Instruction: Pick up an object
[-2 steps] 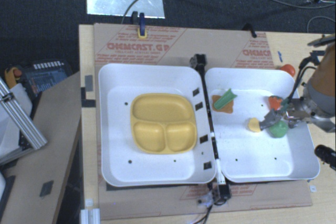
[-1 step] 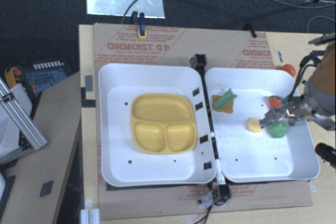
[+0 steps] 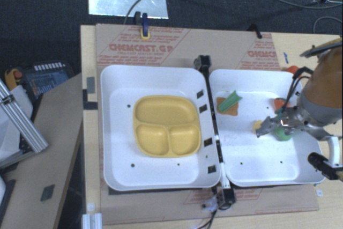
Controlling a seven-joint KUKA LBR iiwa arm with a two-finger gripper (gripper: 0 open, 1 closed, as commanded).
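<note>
In the right bin the gripper hangs low over the floor, just beside a small green object; whether its jaws are parted or closed cannot be told. A green strip lies on an orange piece near the bin's left wall, and a yellow divided tray sits in the left bin.

Open floor across the front of the right bin; green piece near its back-left corner, perhaps overlapping something orange.
</note>
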